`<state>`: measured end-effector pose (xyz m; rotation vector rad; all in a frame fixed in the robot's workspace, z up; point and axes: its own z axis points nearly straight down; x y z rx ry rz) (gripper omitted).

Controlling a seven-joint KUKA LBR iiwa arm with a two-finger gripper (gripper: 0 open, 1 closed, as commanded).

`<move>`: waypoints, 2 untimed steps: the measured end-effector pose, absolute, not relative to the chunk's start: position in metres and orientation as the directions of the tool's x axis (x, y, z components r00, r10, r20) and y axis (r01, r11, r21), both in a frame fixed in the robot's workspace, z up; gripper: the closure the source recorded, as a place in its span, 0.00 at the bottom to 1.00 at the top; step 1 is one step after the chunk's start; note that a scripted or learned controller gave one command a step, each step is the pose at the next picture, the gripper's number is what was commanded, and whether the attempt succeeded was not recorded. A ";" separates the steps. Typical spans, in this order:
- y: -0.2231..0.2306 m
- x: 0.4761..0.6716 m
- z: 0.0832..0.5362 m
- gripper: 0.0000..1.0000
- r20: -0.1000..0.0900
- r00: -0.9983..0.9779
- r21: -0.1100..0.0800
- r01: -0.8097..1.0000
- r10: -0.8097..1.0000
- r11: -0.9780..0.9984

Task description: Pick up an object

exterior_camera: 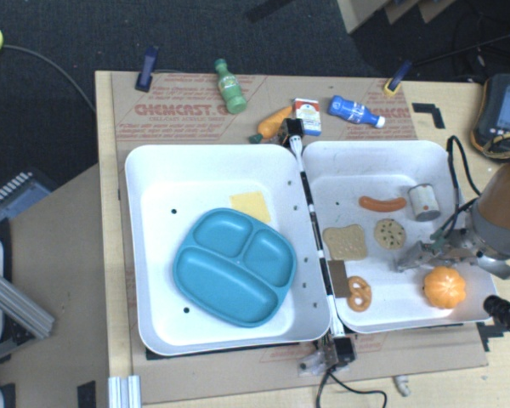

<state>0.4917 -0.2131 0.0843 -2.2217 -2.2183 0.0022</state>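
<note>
- Blue divided tray (234,266): smooth, glossy plastic.
- White bins (144,228): smooth plastic, slight sheen.
- Small can (423,201): dull metal.
- Bench board (187,104): matt, printed cardboard-like surface.

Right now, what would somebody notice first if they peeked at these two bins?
Probably the big blue divided plate in the left bin, with a yellow cheese slice peeking out behind it. Next, the bright orange at the right bin's near edge, just below the robot's end effector, among a pretzel, cookie and sausage.
</note>
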 end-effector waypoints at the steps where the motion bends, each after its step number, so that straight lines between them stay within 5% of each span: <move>1: -0.175 0.546 0.085 0.00 0.000 -0.002 0.002 1.000 1.000 0.002; 2: -0.137 0.611 0.085 0.00 0.001 -0.002 0.001 1.000 1.000 0.002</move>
